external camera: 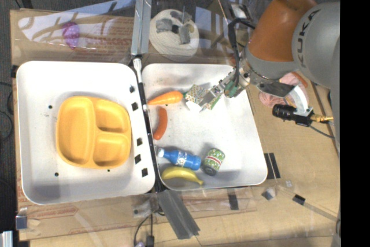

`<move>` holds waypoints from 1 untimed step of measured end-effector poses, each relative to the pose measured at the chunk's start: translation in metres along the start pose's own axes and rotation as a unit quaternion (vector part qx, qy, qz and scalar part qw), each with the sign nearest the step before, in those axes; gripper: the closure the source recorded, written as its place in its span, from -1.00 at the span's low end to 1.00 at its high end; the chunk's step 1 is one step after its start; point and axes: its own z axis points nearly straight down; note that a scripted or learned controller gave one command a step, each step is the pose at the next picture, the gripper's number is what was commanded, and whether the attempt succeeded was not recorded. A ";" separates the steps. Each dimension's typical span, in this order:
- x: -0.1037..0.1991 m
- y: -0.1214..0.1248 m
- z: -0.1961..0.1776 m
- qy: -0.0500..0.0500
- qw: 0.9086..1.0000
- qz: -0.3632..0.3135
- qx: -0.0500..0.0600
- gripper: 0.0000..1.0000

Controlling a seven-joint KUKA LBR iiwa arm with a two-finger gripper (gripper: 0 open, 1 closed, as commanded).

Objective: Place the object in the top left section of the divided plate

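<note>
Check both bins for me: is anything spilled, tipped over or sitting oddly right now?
Nothing looks spilled or broken. The yellow divided plate sits flat in the left bin. In the right bin, the blue bottle and green can lie on their sides near the banana; the carrot and sausage lie loose by the divider.

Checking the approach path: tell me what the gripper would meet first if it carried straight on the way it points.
Probably the orange carrot. The gripper points left across the right white bin, its tip just beside the carrot's green top. Height above the bin floor is unclear, so it might pass over.
</note>
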 end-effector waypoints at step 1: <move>0.059 0.026 -0.011 0.002 0.998 0.066 0.002 1.00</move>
